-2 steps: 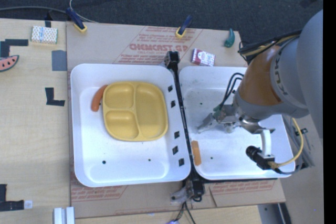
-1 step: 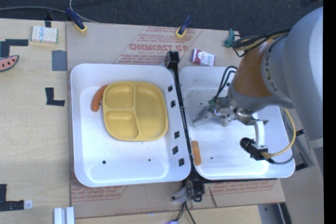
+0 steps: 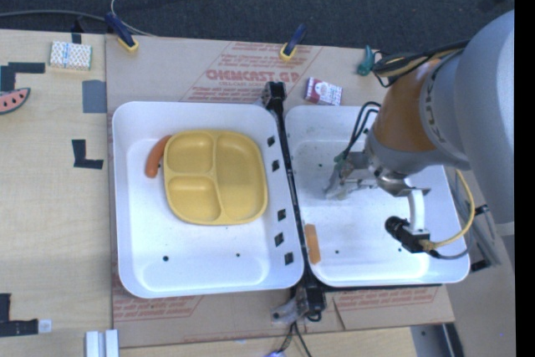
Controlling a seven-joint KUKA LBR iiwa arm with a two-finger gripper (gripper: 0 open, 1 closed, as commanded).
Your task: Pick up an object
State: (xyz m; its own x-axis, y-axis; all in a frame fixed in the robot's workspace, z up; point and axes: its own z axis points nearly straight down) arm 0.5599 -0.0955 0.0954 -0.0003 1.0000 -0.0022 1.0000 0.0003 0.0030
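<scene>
I can't tell my gripper's (image 3: 338, 180) state; the small orange piece (image 3: 312, 243) looks light, stiff, best pinched across its middle.

You are looking at a bulky, rounded grey arm (image 3: 489, 96) with a smooth matte shell. Just above its wrist sits a broad orange band (image 3: 401, 117). Thin black cables (image 3: 364, 123) loop along the wrist, and a yellow cable (image 3: 456, 234) curls out to a small black connector (image 3: 399, 232). The metal two-finger gripper (image 3: 338, 182) looks silvery grey, with a white bracket (image 3: 416, 209) beside it.
</scene>
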